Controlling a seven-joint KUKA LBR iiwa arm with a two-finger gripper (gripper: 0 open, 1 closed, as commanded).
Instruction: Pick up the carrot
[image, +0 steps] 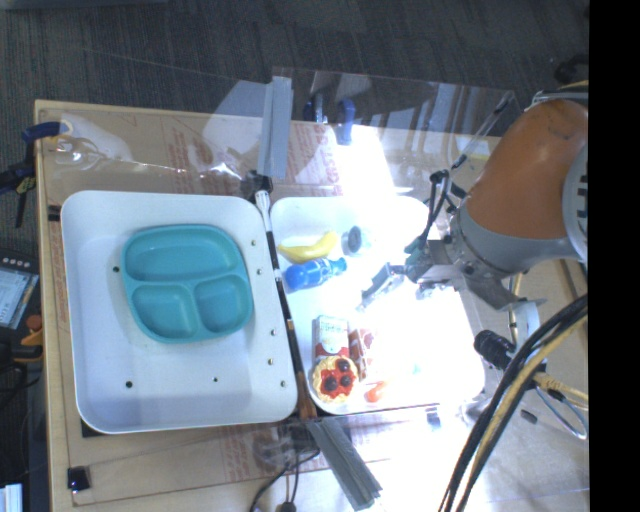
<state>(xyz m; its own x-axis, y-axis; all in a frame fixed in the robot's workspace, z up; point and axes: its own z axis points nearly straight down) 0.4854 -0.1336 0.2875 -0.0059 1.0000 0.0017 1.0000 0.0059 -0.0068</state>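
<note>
One small tart (335, 378) topped with berries lies at the right bin's (300, 212) 6 o'clock edge, the one orange carrot (376, 392) just beside it at 3 o'clock, its axis too washed out to tell. One banana (308, 246), one blue bottle (312, 273). The hand (383, 285) hovers mid-bin; its spread cannot be told. One teal tray (187, 281) sits in the left bin (90, 370).

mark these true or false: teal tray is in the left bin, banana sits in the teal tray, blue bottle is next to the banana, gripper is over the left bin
1. The teal tray lies in the left bin. True.
2. The banana sits in the teal tray. False: it lies in the right bin.
3. The blue bottle lies just below the banana in the view. True.
4. The gripper is over the left bin. False: it is over the right bin.
</note>
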